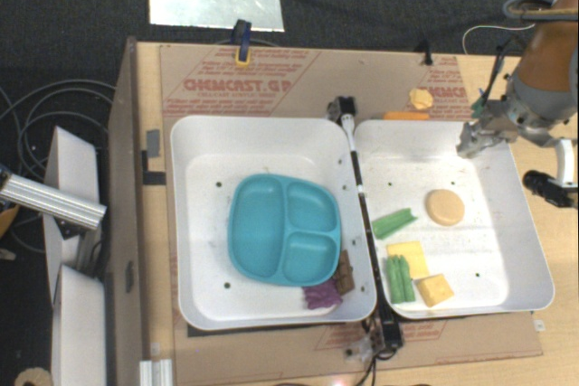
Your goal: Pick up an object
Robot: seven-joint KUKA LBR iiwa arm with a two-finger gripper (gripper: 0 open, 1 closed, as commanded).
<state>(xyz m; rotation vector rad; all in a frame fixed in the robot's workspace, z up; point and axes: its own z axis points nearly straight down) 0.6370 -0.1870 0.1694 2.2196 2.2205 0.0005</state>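
The gripper hangs over the far right part of the right bin, near its back wall, with the grey arm and its orange band rising behind it toward the right edge. Whether it is released or clenched cannot be told from this slant, and nothing can be seen held in it.

The nearest thing to pick is the round tan biscuit, lying on the bin floor below the gripper and a little to its left, toward the front of the bench. Being round, it has no long axis to line up with. Farther the same way, and more to the left, lies a green bean pod, its length running slantwise across the bin; beyond that, near the front wall, sit a yellow block, a green bundle and a yellow wedge.

Well off to the gripper's left, the other bin holds a teal divided plate with a purple scrap at its front edge
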